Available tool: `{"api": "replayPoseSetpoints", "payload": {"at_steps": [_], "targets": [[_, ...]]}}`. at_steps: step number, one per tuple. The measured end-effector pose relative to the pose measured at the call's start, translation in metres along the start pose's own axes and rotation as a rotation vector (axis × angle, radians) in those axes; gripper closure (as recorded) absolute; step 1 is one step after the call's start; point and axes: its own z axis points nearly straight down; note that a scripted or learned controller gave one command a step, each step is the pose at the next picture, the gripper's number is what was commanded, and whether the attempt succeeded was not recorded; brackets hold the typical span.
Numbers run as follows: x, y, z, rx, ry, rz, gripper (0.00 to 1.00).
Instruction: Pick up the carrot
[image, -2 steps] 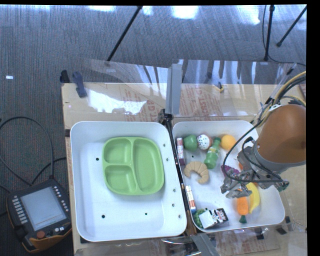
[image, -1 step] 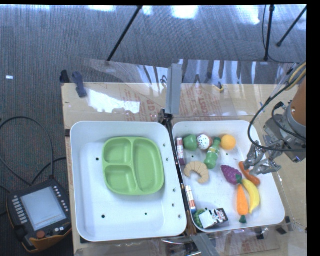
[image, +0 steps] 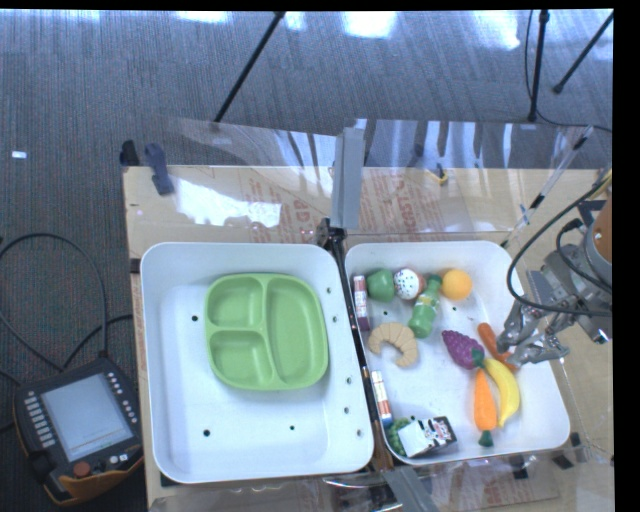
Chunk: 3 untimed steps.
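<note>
camera view, wooden bench (image: 250, 205), grey carpet (image: 80, 90), pincer (image: 522, 345) spread beside carrot (image: 485, 400)

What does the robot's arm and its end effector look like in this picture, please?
At the view's right edge, the end effector is pale grey metal with slim, angular fingers and dark joints. Above it sits a boxy grey wrist block. A patch of the orange band shows at the edge. Thin black cables loop from the wrist up and leftward.
</note>
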Motion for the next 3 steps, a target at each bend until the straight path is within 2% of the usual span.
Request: {"api": "replayPoseSetpoints", "payload": {"at_steps": [1, 2, 3], "targets": [[-0.01, 0.01, -0.019, 0.001, -0.001, 0.138, 1.0], [-0.026, 0.027, 0.139, -0.008, 0.009, -0.123, 1.0], [-0.022, -0.001, 0.041, 0.009, -0.007, -0.196, 1.0]]}}
